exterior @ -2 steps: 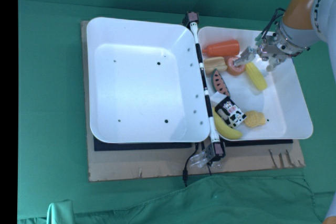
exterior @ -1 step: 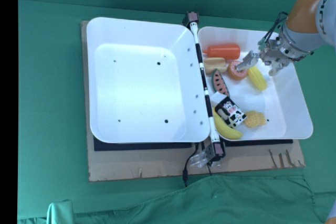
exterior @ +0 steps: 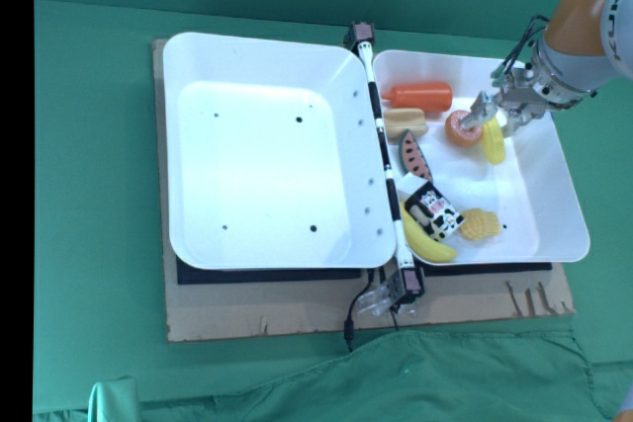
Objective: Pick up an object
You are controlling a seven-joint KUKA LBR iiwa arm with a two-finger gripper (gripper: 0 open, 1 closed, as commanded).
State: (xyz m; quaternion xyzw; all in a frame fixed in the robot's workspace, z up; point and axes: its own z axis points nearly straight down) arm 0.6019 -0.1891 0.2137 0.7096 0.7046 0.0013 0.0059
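Note:
My gripper (exterior: 492, 117) hangs low in the right bin (exterior: 554, 188), at its far middle. Its fingers straddle the gap between an orange-red round toy (exterior: 460, 129) on the left and a yellow corn-like piece (exterior: 493, 143) just below. Nothing shows clearly held between the fingers. Further left lie an orange-red bottle (exterior: 419, 96) and a tan bun (exterior: 405, 124). Nearer the front are a watermelon slice (exterior: 412, 154), a small cow-print carton (exterior: 435, 211), a banana (exterior: 425, 241) and a yellow ridged piece (exterior: 481, 224).
The left bin (exterior: 188, 163) is a large white tray with a few dark specks on its floor. A black-and-white bar (exterior: 381, 143) runs between the two bins. Both rest on a cardboard sheet (exterior: 297, 316) over green cloth.

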